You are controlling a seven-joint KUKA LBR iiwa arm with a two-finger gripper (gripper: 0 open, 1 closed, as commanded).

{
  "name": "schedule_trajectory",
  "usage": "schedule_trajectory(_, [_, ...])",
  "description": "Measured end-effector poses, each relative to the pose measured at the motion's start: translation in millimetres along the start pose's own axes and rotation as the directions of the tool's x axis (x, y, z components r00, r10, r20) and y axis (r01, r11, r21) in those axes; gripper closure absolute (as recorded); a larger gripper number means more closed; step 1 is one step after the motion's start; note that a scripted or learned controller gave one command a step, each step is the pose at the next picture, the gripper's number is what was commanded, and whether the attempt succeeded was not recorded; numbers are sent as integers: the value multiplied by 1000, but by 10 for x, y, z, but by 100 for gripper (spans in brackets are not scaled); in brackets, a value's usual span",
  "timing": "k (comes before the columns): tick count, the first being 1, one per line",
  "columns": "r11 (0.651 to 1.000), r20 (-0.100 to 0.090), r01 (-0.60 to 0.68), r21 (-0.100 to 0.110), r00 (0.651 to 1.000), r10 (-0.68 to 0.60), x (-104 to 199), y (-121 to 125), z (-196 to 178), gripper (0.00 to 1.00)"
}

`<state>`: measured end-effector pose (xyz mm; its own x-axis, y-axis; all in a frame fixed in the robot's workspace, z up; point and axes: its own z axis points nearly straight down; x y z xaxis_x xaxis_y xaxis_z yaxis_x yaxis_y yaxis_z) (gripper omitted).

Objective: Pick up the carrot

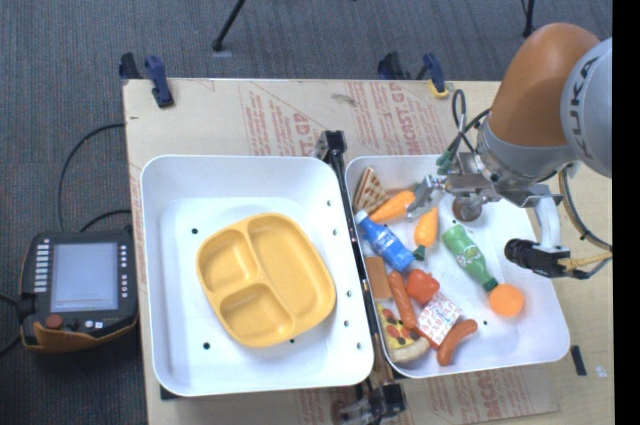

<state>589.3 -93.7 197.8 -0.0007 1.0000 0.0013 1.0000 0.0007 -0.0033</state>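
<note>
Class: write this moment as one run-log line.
claw: above right bin, near carrots | carrot: unheld | yellow tray: left bin

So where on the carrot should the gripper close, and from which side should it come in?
Probably across the thick orange middle of the carrot, coming straight down from above. It lies flat in the right bin, running lengthwise toward the camera, green end nearest. The blue bottle sits on one side and the green bottle on the other, so the fingers would drop into those gaps.

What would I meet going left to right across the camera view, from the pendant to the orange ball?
Teach pendant → yellow divided plate → blue bottle → green bottle → orange ball.
</note>
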Motion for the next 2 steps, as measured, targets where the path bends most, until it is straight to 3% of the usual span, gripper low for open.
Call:
schedule_trajectory(1, [996,0,-94,-1,996,94,-271,424,1118,0])
schedule_trajectory(2, [995,-1,-96,0,995,96,-274,428,1020,100])
